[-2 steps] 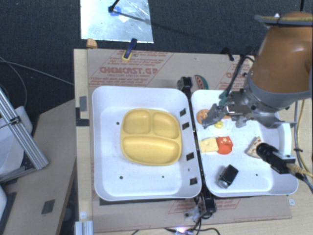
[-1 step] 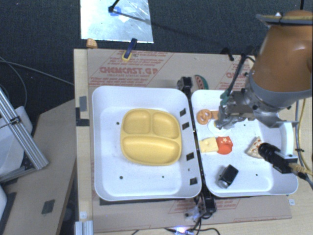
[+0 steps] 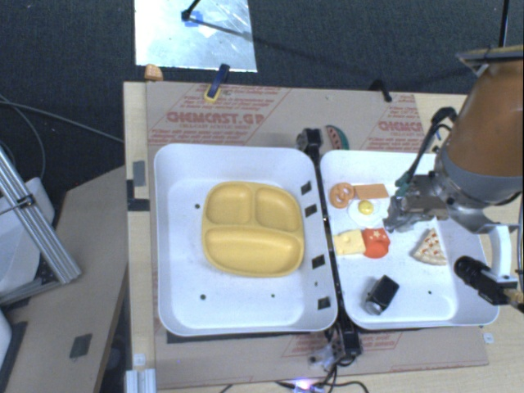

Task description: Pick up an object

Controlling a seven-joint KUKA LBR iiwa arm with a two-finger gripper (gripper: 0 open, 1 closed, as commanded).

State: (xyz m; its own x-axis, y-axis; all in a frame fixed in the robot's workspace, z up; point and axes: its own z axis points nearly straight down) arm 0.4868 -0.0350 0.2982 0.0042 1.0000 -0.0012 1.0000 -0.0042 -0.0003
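The right white bin point(image 3: 409, 313) holds several toy foods. A pretzel point(image 3: 341, 193) and an orange slab point(image 3: 371, 191) lie at its back left, with a fried egg point(image 3: 364, 210) just in front of them. A yellow cheese piece point(image 3: 349, 241) touches a red tomato point(image 3: 376, 243). Farther right is a pizza slice point(image 3: 429, 248), and a black block point(image 3: 381, 293) lies near the front. My gripper point(image 3: 399, 217) hangs low over the bin, right of the egg and above the tomato. Nothing is seen held in it.
In the left white bin point(image 3: 176, 244) rests a yellow divided plate point(image 3: 252, 228). Black clips run along the seam between the bins point(image 3: 321, 236). The arm's orange band point(image 3: 491, 113) and grey body cover the right bin's far right side. Cardboard point(image 3: 246, 117) underlies both bins.
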